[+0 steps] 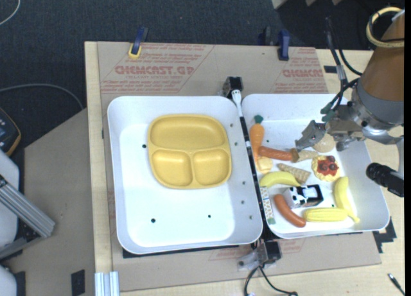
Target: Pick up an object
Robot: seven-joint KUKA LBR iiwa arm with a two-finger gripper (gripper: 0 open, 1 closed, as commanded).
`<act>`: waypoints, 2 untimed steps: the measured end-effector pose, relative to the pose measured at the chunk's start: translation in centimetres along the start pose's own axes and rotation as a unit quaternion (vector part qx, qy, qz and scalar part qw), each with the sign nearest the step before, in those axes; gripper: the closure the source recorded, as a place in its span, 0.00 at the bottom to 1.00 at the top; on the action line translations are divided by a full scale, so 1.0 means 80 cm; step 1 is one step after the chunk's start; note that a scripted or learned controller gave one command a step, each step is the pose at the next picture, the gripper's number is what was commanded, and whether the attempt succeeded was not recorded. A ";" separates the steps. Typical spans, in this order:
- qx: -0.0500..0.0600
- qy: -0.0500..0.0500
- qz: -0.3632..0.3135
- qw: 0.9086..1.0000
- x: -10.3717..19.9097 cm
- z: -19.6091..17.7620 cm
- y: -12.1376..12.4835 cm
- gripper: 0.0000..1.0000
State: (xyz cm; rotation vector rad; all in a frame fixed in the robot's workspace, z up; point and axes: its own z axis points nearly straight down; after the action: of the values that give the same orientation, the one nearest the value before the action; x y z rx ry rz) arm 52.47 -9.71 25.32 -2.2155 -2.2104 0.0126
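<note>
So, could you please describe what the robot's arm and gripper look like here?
The arm has an orange-brown section with a yellowish ring on top and a grey metal wrist below. Black cables run alongside it. The gripper is grey metal, with dull silver fingers.

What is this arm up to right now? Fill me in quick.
The grey arm reaches in from the right with its gripper low over the right bin, which holds toy food: a carrot, a hot dog, two bananas, corn and a pastry. No item sits visibly between its fingers. The left bin holds a yellow divided plate.
</note>
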 end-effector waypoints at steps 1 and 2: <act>-0.006 -0.001 -0.001 1.000 0.000 -0.007 0.003 0.00; -0.003 0.000 -0.001 1.000 0.008 0.061 -0.008 0.00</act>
State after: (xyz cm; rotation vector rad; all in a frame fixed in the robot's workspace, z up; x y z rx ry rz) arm 51.79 -9.03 20.45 -2.2168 -2.2162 0.0058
